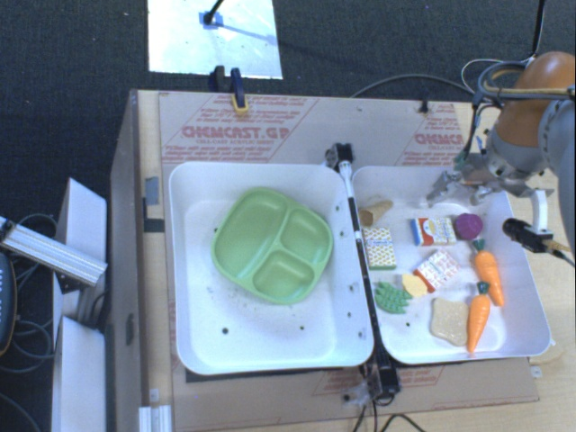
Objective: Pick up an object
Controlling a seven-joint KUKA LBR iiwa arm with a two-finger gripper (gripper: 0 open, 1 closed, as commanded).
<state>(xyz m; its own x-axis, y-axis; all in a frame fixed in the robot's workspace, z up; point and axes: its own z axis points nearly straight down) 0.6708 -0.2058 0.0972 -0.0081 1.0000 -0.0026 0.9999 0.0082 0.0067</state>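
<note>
Overhead, two shallow white bins are seen side by side on the bench. The left bin [193,331] holds a green divided plate [273,244], tilted slightly, near its middle. The right bin [531,318] holds a scatter of toy food.

The arm [531,115] reaches in at the upper right, and its claw [447,187] hangs over the far edge of the right bin, at about one o'clock from that bin's middle. How far the claw is open cannot be told, and nothing can be made out in its grip.

The nearest pieces lie at about six o'clock from the claw: a small striped packet [435,230] and, just beside it on the right, a purple round piece [468,226]. A tan wedge [375,211] lies at about eight o'clock from the claw, near the divider between the bins. Below it a checked card [379,248] is seen, then a green leafy piece [391,296]. A second red and white packet [438,269] lies near the bin's middle, touching a yellow piece [414,285]. Two carrots [487,276] [477,319] are lined up at about five o'clock from the claw, well apart from it, and a slice of bread [447,321] lies just beside the lower carrot.
</note>
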